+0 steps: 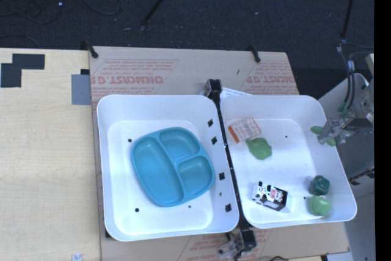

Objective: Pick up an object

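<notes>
Inside the right bin (305, 108), nearest the camera, a light green ball (319, 205) and dark green object (318, 184) lie in the corner just below the gripper (332, 131), which hovers over the bin's right rim, grip unreadable.

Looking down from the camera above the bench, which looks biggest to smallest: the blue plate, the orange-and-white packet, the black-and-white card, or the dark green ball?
1. Blue plate, by far the largest.
2. and 3. Black-and-white card and orange-and-white packet: too alike to rank.
4. Dark green ball, smallest.
</notes>
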Robot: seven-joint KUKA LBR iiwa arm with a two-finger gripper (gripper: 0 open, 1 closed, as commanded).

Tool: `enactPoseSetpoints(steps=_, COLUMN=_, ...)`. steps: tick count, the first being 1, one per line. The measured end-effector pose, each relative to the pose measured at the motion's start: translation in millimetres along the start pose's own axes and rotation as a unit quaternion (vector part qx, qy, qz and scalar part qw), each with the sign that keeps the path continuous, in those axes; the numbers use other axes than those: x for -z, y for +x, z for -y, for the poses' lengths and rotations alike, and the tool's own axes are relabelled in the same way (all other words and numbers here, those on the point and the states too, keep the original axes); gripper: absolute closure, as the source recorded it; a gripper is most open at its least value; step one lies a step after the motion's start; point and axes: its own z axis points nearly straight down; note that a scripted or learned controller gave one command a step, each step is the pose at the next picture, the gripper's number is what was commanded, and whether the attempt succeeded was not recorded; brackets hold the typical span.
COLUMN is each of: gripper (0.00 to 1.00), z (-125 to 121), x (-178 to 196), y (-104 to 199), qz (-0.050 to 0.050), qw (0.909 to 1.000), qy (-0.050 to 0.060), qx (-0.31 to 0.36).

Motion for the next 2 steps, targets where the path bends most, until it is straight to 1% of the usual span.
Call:
enactPoseSetpoints(steps=1, gripper=1.00, z=-14, x=-13, y=54, qz=-0.002, qw=1.0000, qy=0.003, qx=0.001)
enactPoseSetpoints(steps=2, gripper=1.00, z=-18, x=-10, y=98, qz=-0.002, qw=1.0000, qy=0.003, qx=0.001)
